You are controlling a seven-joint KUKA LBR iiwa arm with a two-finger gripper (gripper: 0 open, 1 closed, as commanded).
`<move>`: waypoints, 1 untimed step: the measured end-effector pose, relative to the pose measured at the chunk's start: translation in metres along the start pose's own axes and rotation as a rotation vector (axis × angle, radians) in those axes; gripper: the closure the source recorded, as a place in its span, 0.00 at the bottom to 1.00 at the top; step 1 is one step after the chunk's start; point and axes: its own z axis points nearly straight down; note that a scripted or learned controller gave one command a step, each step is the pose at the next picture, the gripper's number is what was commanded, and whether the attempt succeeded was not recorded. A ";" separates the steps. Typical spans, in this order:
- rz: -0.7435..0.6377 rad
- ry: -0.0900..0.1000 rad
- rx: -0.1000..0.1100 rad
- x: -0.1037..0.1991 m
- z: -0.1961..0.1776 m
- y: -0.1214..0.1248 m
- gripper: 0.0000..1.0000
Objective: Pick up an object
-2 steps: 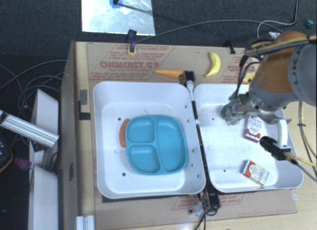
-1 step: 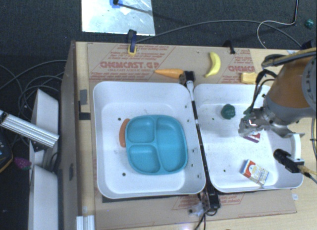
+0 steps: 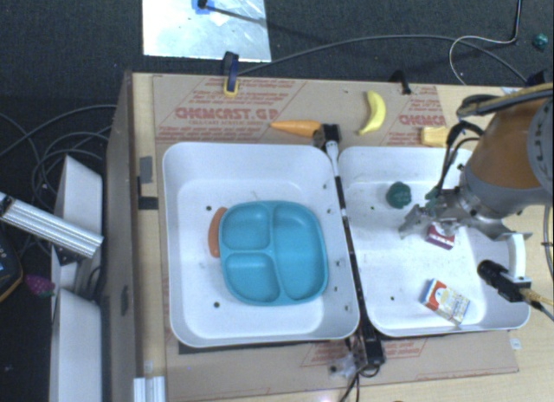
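Jaws [image 3: 430,223] hover over a small red packet [image 3: 441,236] in the right bin [image 3: 381,305], grip state unclear

Two white bins sit on the table: the left bin [image 3: 186,218] and the right bin [image 3: 381,305]. The left bin holds one blue divided tray [image 3: 273,251] and one orange sausage [image 3: 214,231] beside it. The right bin holds one green ball [image 3: 398,194], one red-and-white packet [image 3: 441,236] and one small printed box [image 3: 446,300]. Behind the bins lie one banana [image 3: 375,112] and one carrot [image 3: 294,128].
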 end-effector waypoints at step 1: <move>-0.002 0.000 0.000 -0.012 0.057 0.081 0.00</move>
